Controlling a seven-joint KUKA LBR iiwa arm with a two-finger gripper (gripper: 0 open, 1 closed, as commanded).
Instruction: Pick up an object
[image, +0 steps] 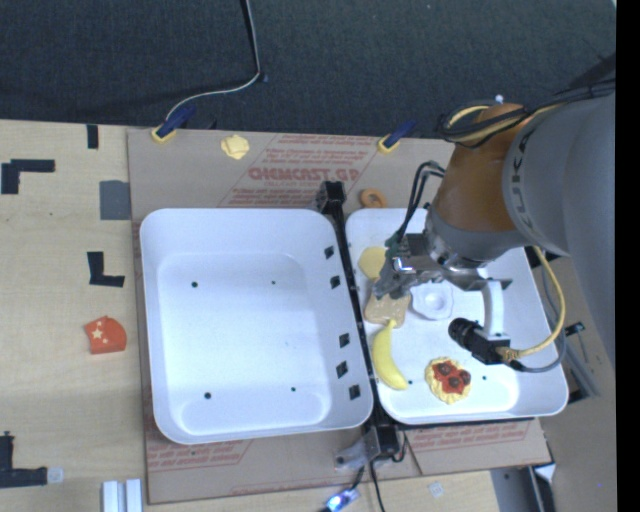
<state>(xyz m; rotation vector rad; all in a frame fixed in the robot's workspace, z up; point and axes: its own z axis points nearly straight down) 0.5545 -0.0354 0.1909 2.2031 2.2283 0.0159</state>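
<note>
Over right bin: arm (500, 190) reaches in from the right, grey w/ orange band, wrist down over the bin's left-centre.
Gripper (392, 290): low in the right bin, just above a tan flat piece; fingers too obscured by the wrist to judge, so apart or together cannot be told. No object seen between them.
Right bin (530, 400): white, shallow, holds several small items, all in its left and lower part.
Tan flat piece (386, 310): lies on bin floor near the left wall, directly under/touching the gripper tip area; contact not certain.
Banana (387, 358): yellow, lying flat along the left wall, just below the tan piece, curved end toward the near rim.
Pale yellow round item (371, 262): near left wall, above the gripper, partly hidden by it.
Small pizza-like toy (448, 380): yellow w/ red spots, lower centre of the right bin, apart from banana.
White ring (433, 300): on bin floor, right of the gripper, beside it.
Left bin (240, 320): white, adjoining the right bin.
Desk (60, 300): carries a red-orange block (106, 335) left of the left bin, and a yellow lump (235, 147) beyond the bins on the cardboard sheet.
</note>
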